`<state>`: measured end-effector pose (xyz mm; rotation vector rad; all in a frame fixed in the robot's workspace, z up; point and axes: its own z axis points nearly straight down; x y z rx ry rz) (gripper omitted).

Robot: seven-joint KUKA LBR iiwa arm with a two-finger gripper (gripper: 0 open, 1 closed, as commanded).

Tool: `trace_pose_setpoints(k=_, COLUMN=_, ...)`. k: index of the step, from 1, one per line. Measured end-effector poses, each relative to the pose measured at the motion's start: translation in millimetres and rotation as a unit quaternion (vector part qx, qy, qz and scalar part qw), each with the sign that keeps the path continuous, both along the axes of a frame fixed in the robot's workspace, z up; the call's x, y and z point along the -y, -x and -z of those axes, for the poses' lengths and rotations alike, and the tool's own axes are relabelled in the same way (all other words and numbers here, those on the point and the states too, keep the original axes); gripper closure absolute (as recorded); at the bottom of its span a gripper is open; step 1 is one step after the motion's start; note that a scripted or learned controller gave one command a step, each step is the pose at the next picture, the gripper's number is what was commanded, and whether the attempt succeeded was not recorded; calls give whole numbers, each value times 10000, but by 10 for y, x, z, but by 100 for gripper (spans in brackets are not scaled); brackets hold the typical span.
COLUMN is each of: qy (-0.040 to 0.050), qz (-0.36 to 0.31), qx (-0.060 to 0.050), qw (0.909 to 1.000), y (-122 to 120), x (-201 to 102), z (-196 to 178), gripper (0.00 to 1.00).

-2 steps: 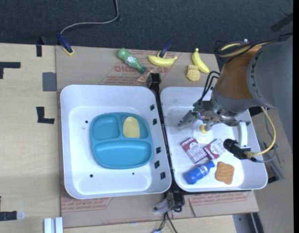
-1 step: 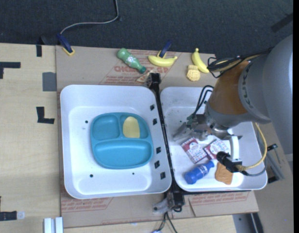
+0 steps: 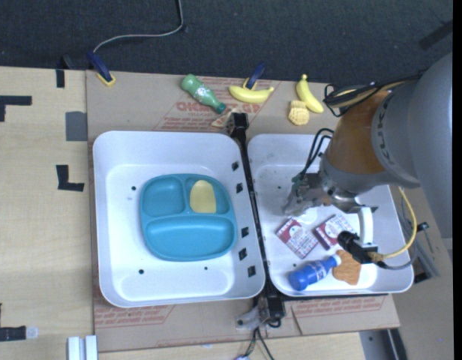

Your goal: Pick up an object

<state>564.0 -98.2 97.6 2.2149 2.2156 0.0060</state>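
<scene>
Right bin (image 3: 396,280), near edge: blue bottle (image 3: 313,273) on its side, touching an orange-brown piece (image 3: 349,269) to its right. Just beyond: two red-and-white packets (image 3: 295,236), the right one (image 3: 330,232) partly under the wrist hardware.

Gripper (image 3: 300,198) is low over the bin floor, just beyond the left packet. Can't tell its state, tips are lost in dark clutter. Nothing visibly in it.

Likely target: left packet, nearest the tips. My read: light, thin, soft, lies flat, so hard to pinch from above; take an edge or corner, expect slip. Bottle looks rigid and smooth and would roll; grip across the body if chosen.

Left bin (image 3: 111,156): blue tray (image 3: 178,227) with a yellow piece (image 3: 203,197) in its far right compartment.

Far, outside the bins: green bottle (image 3: 202,93), two bananas (image 3: 250,93) (image 3: 308,96), a yellow lump (image 3: 297,113).

Arm (image 3: 396,137) hides the right bin's far right corner; anything under it is unknown. Packet print is unreadable.
</scene>
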Motion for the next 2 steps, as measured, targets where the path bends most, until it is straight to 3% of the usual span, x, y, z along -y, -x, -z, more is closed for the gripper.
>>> trace_pose_setpoints(k=1, qy=-1, qz=0, qx=-4, qw=10000, y=2, x=0, z=2, gripper=0)
trace_pose_setpoints(k=2, qy=-8, qz=-5, qx=1, qw=10000, y=-579, x=9, z=90, gripper=0)
